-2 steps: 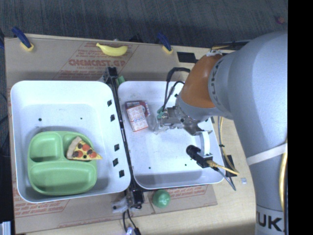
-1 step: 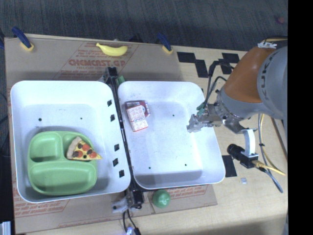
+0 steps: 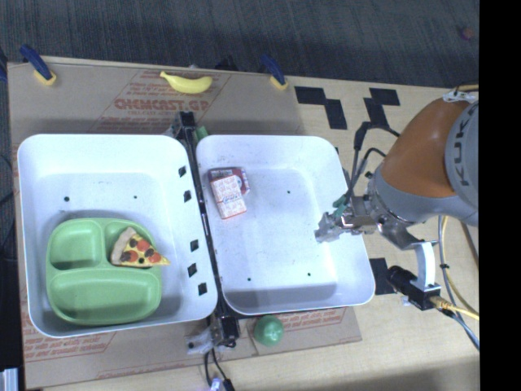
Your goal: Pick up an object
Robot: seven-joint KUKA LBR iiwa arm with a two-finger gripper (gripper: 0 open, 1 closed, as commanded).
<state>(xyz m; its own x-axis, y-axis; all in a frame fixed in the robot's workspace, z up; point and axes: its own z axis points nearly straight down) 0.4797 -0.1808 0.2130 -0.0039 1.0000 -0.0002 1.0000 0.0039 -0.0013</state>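
the desk point(image 3: 407, 357) is the widest thing here, a pale wood top with a sheet of printed cardboard point(image 3: 163, 100) laid over most of it. on the cardboard sit 2 shallow white bins side by side, clipped together down the middle: the left bin point(image 3: 98, 161) and the right bin point(image 3: 277, 275).

the arm point(image 3: 427, 165) comes in from the right, grey with its orange band bulging over the right bin's outer wall. its gripper point(image 3: 330, 228) hangs low just inside that bin's right wall, about halfway down the bin. from where i stand i cannot tell whether the fingers are apart or closed, and i see nothing between them.

a green divided plate point(image 3: 89, 283) fills the near corner of the left bin, with a toy pizza slice point(image 3: 137, 251) lying in its upper right compartment.

in the right bin a small red and white packet point(image 3: 228, 192) lies flat near the upper left corner, close to the dividing wall and well apart from the gripper.

a toy banana point(image 3: 186, 81) rests on the cardboard beyond the bins, and a green ball point(image 3: 268, 330) sits on the cardboard just in front of the right bin's near wall. 2 blue clamps point(image 3: 37, 63) pin the cardboard's far edge.
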